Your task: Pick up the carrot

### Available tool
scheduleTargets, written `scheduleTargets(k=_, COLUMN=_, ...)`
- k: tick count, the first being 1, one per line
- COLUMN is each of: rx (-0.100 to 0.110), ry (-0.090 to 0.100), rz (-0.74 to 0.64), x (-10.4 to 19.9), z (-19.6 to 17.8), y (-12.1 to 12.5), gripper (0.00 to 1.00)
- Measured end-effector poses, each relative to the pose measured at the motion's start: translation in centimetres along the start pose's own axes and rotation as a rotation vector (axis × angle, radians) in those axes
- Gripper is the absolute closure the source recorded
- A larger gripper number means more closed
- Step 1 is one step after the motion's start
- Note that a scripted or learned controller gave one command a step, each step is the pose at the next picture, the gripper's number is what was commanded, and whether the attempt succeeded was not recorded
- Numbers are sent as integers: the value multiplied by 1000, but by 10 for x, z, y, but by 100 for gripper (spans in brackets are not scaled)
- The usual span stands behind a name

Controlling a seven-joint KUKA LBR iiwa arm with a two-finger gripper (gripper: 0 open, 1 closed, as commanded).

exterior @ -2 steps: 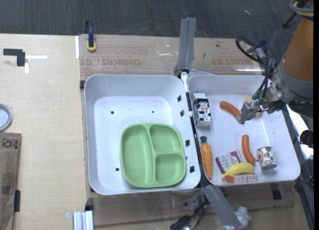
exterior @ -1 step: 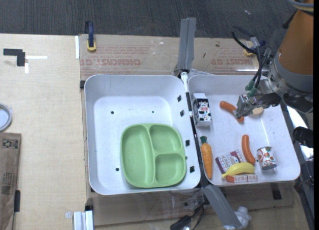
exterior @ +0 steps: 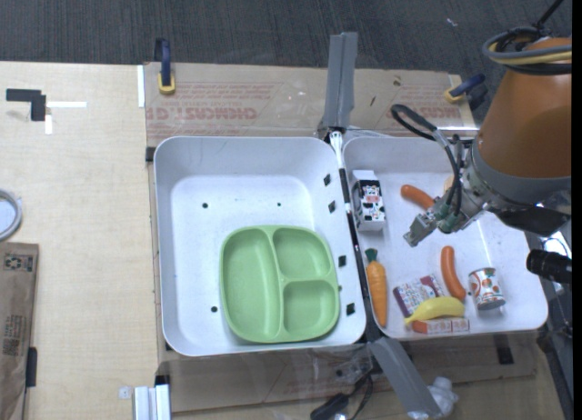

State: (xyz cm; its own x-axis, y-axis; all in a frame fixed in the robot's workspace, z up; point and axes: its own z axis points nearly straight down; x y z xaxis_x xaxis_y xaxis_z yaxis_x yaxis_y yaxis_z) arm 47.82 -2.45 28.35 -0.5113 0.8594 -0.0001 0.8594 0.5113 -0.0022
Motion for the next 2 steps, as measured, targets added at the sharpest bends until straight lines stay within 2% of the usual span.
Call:
scheduleTargets(k=1, rx=0, ry=-1, rz=134, x=59, z=-10, y=35, gripper=100)
scheduleTargets(k=2, rx=1, ry=-1, rz=456, x=30, z=-89, y=33, gripper=100)
